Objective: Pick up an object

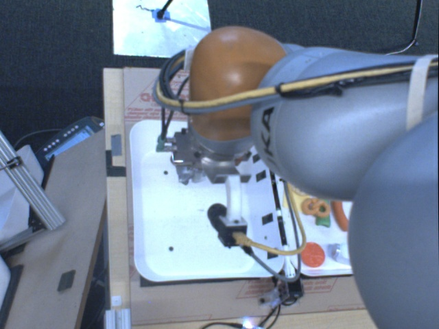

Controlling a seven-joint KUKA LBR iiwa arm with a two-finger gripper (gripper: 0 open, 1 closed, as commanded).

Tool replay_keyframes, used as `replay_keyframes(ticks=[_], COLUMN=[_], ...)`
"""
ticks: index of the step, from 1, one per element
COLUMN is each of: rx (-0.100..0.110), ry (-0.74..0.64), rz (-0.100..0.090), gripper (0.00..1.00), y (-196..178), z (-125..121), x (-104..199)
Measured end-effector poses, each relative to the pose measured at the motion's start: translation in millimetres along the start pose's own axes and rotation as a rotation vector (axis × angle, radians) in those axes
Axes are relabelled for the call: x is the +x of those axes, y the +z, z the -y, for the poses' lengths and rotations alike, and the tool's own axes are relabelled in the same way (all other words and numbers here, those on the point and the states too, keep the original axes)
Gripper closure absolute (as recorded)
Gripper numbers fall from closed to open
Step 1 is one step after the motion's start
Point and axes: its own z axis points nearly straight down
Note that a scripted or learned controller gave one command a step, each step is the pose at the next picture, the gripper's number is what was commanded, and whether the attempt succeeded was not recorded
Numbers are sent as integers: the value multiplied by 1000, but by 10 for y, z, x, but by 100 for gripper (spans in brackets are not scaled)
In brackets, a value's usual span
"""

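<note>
Nearest you, the grey arm [357,129] fills the right side of the camera view and hides the far and right parts of the right bin [322,271]. Its orange band [233,67] sits over the far edge of the left bin [147,204]. The gripper [197,162] hangs below that band, over the far half of the left bin and about midway between its left and right edges. From this angle you cannot tell whether the claw is spread or closed, and nothing shows in its grasp.

For moving room, the left bin's white floor lies open from the gripper out to the left edge and down to the near edge, with two small dark specks [171,249] on it.

The things you could pick all lie in the right bin's near-left corner. A red round piece [313,256] rests close to the near edge; being round, it has no long axis. Just beside it on the right is a small pale piece [336,252], too blurred to name. Farther in, by the left edge, lies a yellow, orange and green piece [315,208], which seems to stretch from left to right. Beside that, an orange-red piece [339,216] runs lengthwise from near to far, with its right side hidden by the arm.
</note>
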Motion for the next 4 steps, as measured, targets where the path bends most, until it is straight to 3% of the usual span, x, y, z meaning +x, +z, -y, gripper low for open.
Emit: replay_keyframes(ticks=[1,2,3,4], rx=[10,-6,-13,22], ry=[8,4,3,7], rz=[5,1,-4,10], gripper=[100,100,100,100], y=[740,-122,-2617,-606], z=[296,-351,-259,306], x=[-131,-22,-27,-23])
